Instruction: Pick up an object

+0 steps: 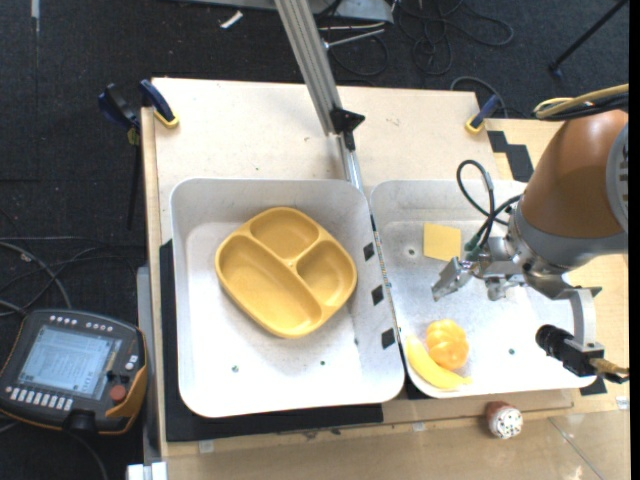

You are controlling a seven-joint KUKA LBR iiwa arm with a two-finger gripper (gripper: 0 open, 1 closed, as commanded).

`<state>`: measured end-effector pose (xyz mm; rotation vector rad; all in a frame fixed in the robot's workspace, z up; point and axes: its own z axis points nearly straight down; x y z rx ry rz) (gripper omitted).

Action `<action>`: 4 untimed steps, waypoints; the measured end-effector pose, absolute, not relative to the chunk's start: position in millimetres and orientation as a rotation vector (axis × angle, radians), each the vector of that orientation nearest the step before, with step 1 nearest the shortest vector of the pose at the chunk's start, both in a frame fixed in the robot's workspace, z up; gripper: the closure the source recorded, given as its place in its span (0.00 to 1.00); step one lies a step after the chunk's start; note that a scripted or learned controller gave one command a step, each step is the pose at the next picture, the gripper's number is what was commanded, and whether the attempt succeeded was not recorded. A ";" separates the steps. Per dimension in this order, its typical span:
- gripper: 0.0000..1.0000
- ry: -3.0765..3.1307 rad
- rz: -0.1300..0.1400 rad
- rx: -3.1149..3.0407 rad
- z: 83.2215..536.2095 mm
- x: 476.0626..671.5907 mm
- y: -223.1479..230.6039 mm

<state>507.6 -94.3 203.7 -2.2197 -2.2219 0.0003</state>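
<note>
Left bin (200, 368): yellow divided plate (286, 269). Right bin (400, 203): yellow square (442, 241), orange fruit (447, 341), banana (432, 368). Gripper (470, 278) above, finger state unreadable. Dark carpet (70, 168).

The pale bench (250, 128) carries 2 white bins (200, 368), one under the gripper (470, 278), one well left of it. A small speckled ball (505, 421) lies just below it.

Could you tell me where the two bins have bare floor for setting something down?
Left white bin: strip along the near wall, below the yellow divided plate. Right white bin: far-left corner. Crowded: gripper, pale yellow square, orange fruit, banana.
</note>
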 end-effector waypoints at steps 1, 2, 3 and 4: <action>0.00 -2.222 0.000 -2.221 203.7 507.6 -94.5; 0.00 -2.217 0.006 -2.220 156.9 504.7 -101.9; 0.00 -2.220 0.002 -2.222 95.4 500.2 -99.6; 0.00 -2.221 -0.001 -2.223 96.2 500.7 -99.5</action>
